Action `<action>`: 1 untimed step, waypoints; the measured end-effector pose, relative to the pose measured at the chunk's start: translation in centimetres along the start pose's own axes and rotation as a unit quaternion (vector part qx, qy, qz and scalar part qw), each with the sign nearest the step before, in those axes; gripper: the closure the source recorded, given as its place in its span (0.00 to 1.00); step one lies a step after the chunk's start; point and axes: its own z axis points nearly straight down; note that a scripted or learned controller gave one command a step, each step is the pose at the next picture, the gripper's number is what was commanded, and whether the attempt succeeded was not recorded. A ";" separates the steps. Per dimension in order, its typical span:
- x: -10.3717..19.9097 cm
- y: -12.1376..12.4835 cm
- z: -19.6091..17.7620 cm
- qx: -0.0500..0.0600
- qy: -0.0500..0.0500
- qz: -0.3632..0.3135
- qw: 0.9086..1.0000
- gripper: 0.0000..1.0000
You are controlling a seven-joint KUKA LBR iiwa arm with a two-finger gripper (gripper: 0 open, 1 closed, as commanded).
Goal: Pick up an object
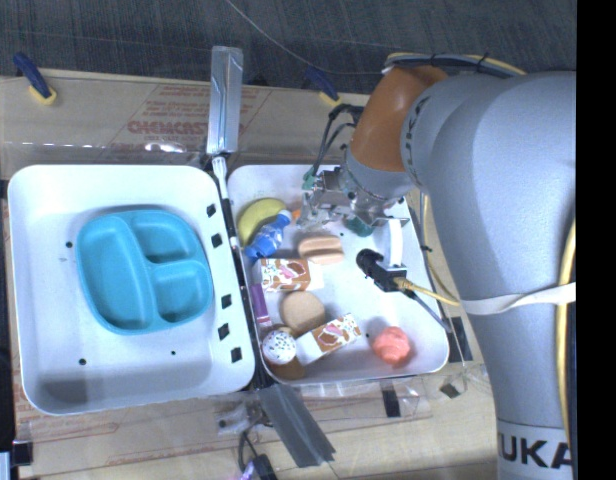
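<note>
I couldn't tell how the gripper [333, 204] stood, low in the right bin [428, 313]. Just below it lay the hot dog [321, 249], long axis left-right, near the banana [259, 214].

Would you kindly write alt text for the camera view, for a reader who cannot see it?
A grey KUKA arm reaches from the right into the right bin, its gripper low over toy food: a banana, a hot dog, a pink ball. The left bin holds a blue divided tray.
</note>
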 end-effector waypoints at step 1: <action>0.0 0.0 0.1 0.001 0.000 0.000 1.000 0.00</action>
